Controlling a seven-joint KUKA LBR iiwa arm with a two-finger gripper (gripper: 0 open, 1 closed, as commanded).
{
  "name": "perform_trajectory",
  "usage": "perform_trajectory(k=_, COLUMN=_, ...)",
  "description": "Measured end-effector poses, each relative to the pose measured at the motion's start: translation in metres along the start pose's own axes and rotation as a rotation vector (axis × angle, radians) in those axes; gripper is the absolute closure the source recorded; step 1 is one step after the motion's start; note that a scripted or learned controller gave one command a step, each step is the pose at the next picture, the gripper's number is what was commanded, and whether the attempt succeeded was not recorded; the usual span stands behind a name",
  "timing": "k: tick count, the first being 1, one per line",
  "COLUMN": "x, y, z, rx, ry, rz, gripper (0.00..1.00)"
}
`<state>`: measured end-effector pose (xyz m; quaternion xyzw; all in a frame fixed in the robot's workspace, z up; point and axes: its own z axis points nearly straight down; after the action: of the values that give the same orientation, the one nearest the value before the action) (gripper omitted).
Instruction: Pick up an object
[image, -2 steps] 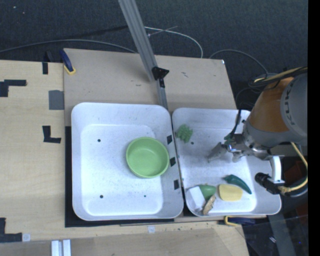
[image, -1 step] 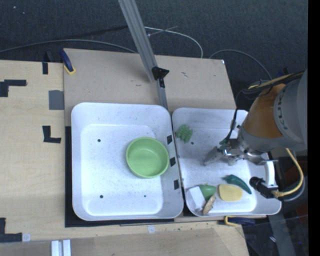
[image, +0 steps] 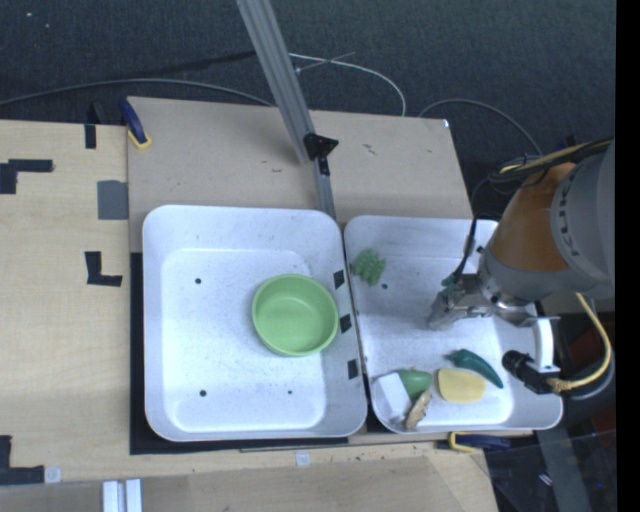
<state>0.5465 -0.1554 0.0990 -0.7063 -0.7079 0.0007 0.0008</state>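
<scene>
Over the right bin (image: 400, 240), the arm (image: 545, 235) reaches down, end effector (image: 447, 312) near the floor; grip state unclear.

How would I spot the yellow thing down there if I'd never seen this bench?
Start at the right-hand white bin and go to its near edge. The yellow lump lies there between a green piece and a dark teal curved piece. It alone is pale yellow and rounded.
</scene>
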Motion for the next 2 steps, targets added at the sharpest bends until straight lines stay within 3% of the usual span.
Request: perform_trajectory(k=2, x=0.006, y=0.004, z=-0.113, rx=-0.006, ry=-0.001, rz=0.0, gripper=1.0)
